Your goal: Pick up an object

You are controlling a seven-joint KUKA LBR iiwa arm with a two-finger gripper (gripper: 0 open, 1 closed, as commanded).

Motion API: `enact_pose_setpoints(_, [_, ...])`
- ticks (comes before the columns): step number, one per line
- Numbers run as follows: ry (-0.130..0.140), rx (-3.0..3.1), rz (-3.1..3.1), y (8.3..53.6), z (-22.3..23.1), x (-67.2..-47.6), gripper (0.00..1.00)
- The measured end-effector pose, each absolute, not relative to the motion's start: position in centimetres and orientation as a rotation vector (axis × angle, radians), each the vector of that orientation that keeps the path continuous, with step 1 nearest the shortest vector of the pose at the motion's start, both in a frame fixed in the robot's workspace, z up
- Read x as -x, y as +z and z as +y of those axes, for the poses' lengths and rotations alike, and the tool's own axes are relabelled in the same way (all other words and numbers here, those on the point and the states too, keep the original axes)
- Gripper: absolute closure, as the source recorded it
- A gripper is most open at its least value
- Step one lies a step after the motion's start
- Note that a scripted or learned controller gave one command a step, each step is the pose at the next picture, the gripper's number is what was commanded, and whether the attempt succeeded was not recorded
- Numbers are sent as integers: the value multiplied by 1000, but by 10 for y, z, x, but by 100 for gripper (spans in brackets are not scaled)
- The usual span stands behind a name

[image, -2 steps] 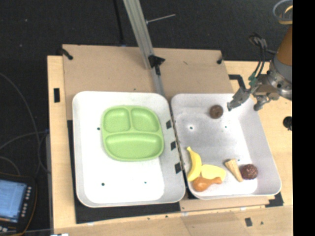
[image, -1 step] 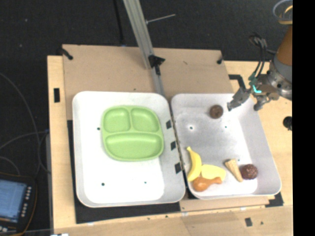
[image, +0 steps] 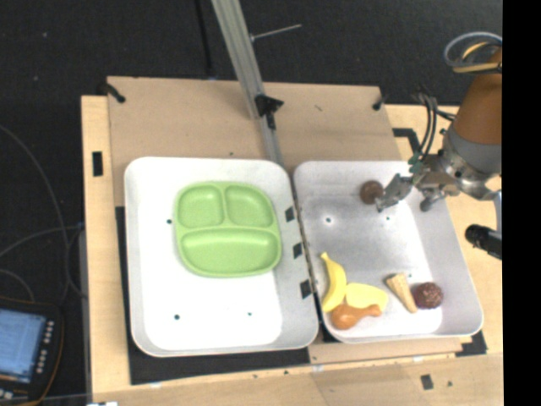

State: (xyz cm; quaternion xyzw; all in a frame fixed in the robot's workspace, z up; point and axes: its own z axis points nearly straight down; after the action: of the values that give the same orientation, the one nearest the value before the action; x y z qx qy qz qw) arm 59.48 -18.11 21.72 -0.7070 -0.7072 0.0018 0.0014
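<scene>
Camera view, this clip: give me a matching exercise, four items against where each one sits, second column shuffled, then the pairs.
Items:
1. green divided plate
2. banana
3. brown ball
4. ice cream cone

Places:
A. right bin, far end, beside the gripper
B. left bin, middle
C. right bin, near right corner
D. right bin, near left corner, against the bin's left wall

Pairs: 1-B, 2-D, 3-A, 4-C

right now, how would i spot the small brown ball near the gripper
Look in the right-hand white bin, toward its far edge. The brown ball lies alone there, just left of the gripper, away from the banana and the other food toys along the near edge.
</scene>
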Motion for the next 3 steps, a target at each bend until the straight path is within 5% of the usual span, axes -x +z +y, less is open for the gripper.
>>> enact_pose_setpoints(2, [5,2222,-2219,122,-195,-591,0])
enact_pose_setpoints(3, [-1,2231,-2219,136,-196,-593,100])
